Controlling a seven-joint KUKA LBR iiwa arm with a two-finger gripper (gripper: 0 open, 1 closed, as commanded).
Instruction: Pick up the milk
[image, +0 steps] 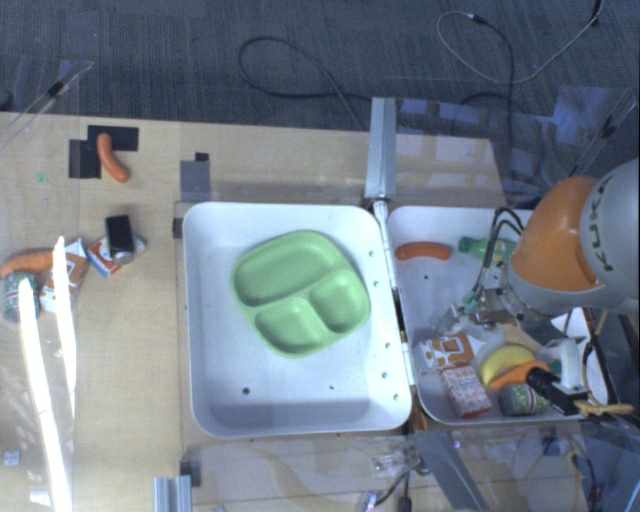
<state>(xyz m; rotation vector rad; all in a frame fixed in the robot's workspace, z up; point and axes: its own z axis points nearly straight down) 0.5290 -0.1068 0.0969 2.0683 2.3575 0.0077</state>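
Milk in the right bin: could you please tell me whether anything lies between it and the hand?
Nothing visible does. The hand hangs just up-right of the milk, bare bin floor between them. A red box sits at the milk's near side, a banana to its right, both off that path.

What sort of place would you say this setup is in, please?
Probably a robotics lab bench: two shallow white plastic bins on a wooden bench, a grey arm with an orange band, and loose black cables on the floor.
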